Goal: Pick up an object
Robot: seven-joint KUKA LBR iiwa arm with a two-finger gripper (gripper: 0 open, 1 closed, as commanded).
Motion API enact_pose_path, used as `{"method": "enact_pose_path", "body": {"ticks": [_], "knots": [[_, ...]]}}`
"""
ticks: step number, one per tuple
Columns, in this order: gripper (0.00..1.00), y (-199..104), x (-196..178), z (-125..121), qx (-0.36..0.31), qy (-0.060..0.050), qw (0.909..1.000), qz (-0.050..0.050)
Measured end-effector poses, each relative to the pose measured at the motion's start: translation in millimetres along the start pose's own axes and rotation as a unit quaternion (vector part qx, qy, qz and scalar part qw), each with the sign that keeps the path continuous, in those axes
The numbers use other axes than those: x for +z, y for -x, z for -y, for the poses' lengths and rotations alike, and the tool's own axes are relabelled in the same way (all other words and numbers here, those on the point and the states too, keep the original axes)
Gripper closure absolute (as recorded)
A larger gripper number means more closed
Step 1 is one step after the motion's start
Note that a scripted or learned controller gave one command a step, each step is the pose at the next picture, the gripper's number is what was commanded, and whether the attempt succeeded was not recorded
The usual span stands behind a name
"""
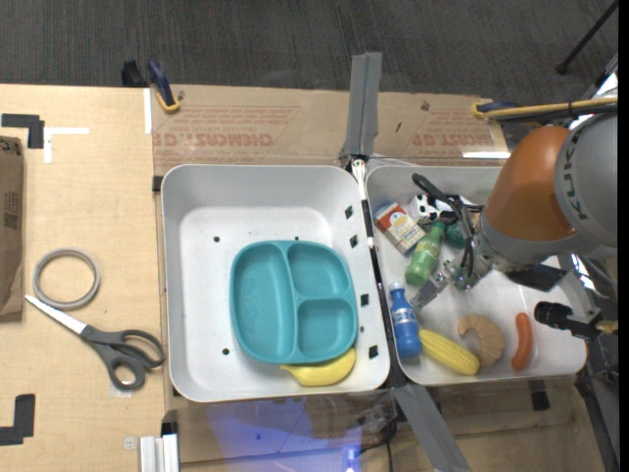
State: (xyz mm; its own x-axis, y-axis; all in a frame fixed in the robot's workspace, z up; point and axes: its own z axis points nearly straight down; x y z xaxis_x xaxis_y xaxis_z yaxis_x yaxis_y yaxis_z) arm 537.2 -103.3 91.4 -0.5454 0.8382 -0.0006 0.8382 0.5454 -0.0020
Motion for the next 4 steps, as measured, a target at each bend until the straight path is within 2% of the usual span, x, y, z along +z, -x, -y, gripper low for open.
{"method": "enact_pose_path", "body": {"ticks": [1, 2, 3, 4], "knots": [[0.0, -16.1, -0.4, 20.9, 0.021, 0.0, 0.9998, 0.001], [0.0, -4.0, 0.5, 11.9, 0.234, 0.0, 0.9723, 0.0], [0.0, -2.7, 0.5, -10.6, 0.247, 0.0, 0.969, 0.0], [0.0, 20.7, 0.0, -35.6, 0.261, 0.0, 0.9653, 0.0]]}}
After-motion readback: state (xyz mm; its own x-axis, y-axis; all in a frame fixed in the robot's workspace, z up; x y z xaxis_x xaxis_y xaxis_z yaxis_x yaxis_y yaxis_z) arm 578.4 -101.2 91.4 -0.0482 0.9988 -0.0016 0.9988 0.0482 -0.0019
